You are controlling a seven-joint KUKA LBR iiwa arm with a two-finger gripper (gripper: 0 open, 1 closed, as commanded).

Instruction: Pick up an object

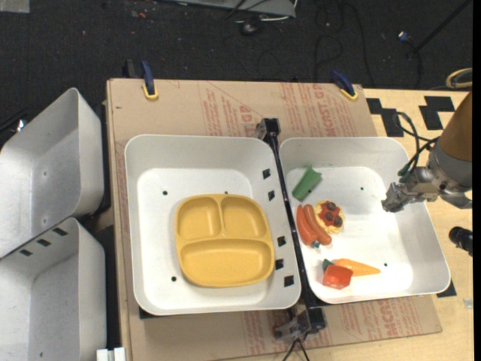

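The right bin (421, 258) holds several toy foods. A green piece (307, 183) lies at its upper left, a red sausage pair (312, 226) below it, and a small pizza slice (331, 216) beside the sausages. An orange carrot (355, 266) and a red piece (337, 277) lie near the bin's front wall. My gripper (394, 200) hangs over the right side of this bin, well right of the pizza slice, with nothing visible between its fingers.
The left bin (146, 224) holds a yellow divided plate (224, 239). A black divider (282, 201) runs between the bins. Two white tubs (45, 201) stand left of the bench. The arm's grey body (455, 156) comes in over the right bin's right rim.
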